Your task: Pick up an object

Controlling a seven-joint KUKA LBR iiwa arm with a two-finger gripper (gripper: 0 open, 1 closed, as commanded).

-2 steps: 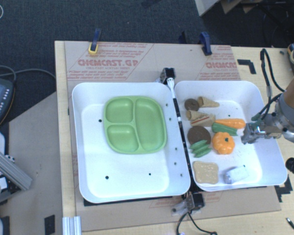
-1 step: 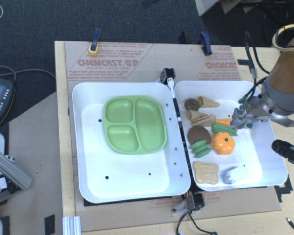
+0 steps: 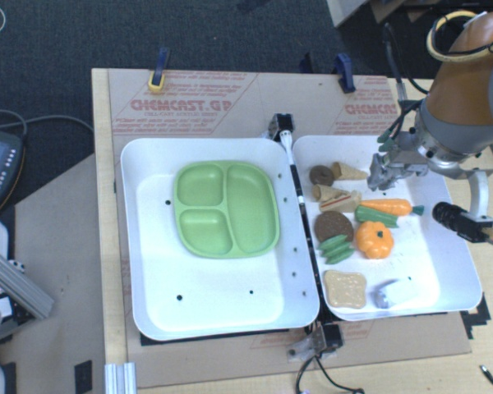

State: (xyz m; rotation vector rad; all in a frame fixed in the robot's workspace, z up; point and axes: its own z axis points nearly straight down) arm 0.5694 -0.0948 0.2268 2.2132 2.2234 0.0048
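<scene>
- The desk (image 3: 115,220) is seen at the bottom of the frame, nearest the camera, its brown board printed with red lettering along the top edge.
- Two shallow white bins are carried side by side: the left bin (image 3: 148,294) in the centre, the right bin (image 3: 452,277) at the right of the frame.
- The grey arm (image 3: 464,97) with its orange band is seen at the upper right, reaching down over the right bin.
- A green divided plate (image 3: 227,208) is laid in the upper middle of the left bin.
- The pincer (image 3: 384,176) is held over the upper part of the right bin, just above the carrot; whether it is apart or together cannot be told, and nothing is seen between it.
- In the right bin a cluster of toy foods is gathered at the left half: a slice of bread (image 3: 345,289) at the bottom, an orange pumpkin (image 3: 375,240), a carrot (image 3: 384,208) with a green top, a brown round patty (image 3: 334,223), a green bean pod (image 3: 337,249), a sandwich wedge (image 3: 337,195), and a small brown piece (image 3: 321,174) at the top.
- A small bluish object (image 3: 384,294) is lying beside the bread, too blurred to be identified.
</scene>
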